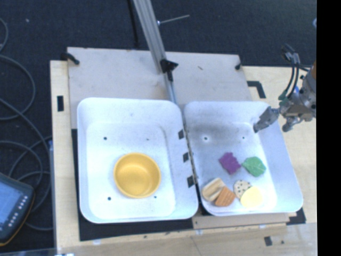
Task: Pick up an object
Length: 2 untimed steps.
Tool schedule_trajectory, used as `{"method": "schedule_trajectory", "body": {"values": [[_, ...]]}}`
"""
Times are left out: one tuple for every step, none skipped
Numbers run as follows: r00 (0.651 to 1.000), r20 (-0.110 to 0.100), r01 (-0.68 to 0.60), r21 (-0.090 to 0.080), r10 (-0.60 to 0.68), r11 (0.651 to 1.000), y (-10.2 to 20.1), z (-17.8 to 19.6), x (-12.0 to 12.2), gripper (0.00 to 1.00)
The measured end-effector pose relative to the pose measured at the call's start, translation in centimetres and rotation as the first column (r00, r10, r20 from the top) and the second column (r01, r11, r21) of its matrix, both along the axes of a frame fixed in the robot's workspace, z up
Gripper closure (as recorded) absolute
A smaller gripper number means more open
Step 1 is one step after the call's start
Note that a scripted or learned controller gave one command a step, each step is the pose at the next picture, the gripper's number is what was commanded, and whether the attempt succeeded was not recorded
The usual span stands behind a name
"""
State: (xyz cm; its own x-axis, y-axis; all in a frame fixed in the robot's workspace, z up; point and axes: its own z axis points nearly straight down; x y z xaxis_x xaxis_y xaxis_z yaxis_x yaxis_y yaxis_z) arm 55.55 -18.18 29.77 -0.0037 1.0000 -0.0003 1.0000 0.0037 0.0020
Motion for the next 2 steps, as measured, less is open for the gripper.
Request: {"method": "schedule_trajectory", "body": {"values": [[1.0, 0.0, 0.0, 0.001, 0.0, 1.0, 0.0, 0.0, 0.0, 0.0], [1.0, -0.005, 0.005, -0.002, -0.005, 1.0, -0.6, -4.3, 0.0, 0.0]]}}
